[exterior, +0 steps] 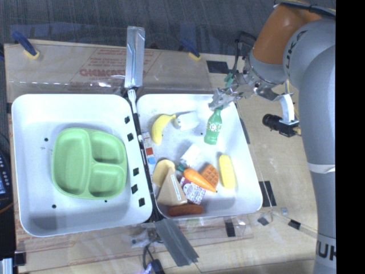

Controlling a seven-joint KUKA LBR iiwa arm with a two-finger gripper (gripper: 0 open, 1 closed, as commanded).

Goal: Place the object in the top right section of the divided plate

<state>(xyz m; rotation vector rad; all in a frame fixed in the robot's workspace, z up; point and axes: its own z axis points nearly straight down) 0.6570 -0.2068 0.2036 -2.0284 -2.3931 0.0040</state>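
Observation:
A small green bottle point(213, 128) hangs upright over the back of the right bin point(249, 176), its neck caught between the fingers of my gripper point(219, 103), which is shut on it. The green divided plate point(63, 163) lies in the left bin point(28, 130), well to the left of the gripper. Its top right section point(108, 148) holds nothing.
The right bin also holds a banana point(159, 127), a corn cob point(226, 170), a carrot point(199, 180), a waffle point(210, 173), a sausage point(184, 210), a bread slice point(163, 171) and several other toy foods. A raised divider point(138, 141) separates the bins.

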